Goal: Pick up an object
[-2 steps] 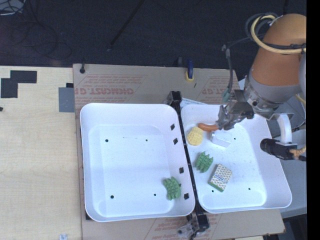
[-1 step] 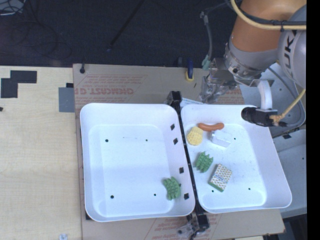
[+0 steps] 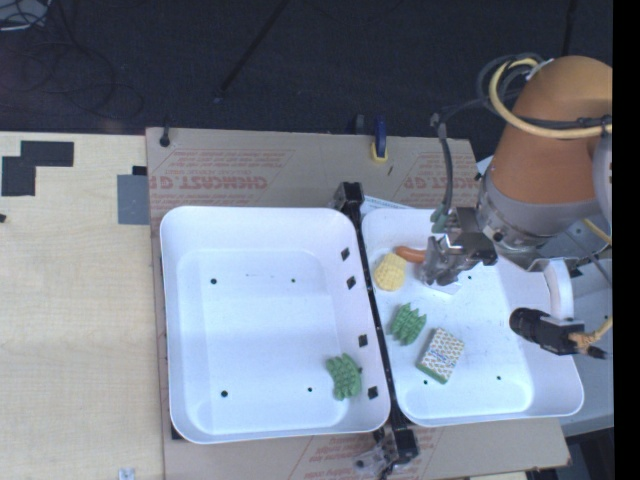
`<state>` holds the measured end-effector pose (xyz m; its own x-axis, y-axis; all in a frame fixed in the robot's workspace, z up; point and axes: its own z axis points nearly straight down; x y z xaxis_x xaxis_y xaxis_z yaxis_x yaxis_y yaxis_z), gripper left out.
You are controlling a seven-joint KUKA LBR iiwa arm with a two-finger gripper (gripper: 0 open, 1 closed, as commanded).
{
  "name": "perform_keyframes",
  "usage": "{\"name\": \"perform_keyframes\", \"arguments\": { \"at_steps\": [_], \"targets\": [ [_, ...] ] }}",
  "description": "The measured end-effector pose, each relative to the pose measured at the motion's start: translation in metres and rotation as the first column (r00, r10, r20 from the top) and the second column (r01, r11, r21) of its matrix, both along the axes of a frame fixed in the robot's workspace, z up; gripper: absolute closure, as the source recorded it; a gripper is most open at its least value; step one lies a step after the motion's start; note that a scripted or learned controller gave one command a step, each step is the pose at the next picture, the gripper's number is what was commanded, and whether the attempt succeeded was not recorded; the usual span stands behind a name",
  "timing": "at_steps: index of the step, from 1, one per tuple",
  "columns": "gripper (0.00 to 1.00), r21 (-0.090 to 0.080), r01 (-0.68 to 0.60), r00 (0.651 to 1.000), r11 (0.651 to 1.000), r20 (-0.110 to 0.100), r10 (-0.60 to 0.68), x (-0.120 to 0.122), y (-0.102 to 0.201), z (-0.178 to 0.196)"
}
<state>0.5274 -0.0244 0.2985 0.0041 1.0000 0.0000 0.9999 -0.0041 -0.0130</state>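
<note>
In the bins, two green toys

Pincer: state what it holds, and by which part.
Cannot be told. The pincer hangs over the right bin near the orange piece and yellow piece; no object shows between its tips.

The hand covers the orange thing's right end, and its fingertips are too dark to make out.

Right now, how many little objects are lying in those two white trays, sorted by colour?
Green: 2, one in the left bin, one in the right bin
Yellow: 1
Orange: 1
Green-and-white block: 1
Total: 5
</note>
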Motion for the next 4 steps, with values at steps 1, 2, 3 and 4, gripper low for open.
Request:
{"name": "perform_keyframes", "arguments": {
  "at_steps": [1,2,3,4],
  "targets": [
    [1.00,0.000,-0.010,1.000,1.000,0.023,0.010,0.056,0.046,0.098],
    [1.00,-0.001,0.000,1.000,1.000,-0.005,0.000,0.012,0.019,-0.023],
    [1.00,0.002,-0.011,1.000,1.000,0.014,0.011,0.018,0.091,0.026],
    [1.00,0.001,-0.009,1.000,1.000,0.015,0.009,0.034,0.137,0.068]
  ]
}}
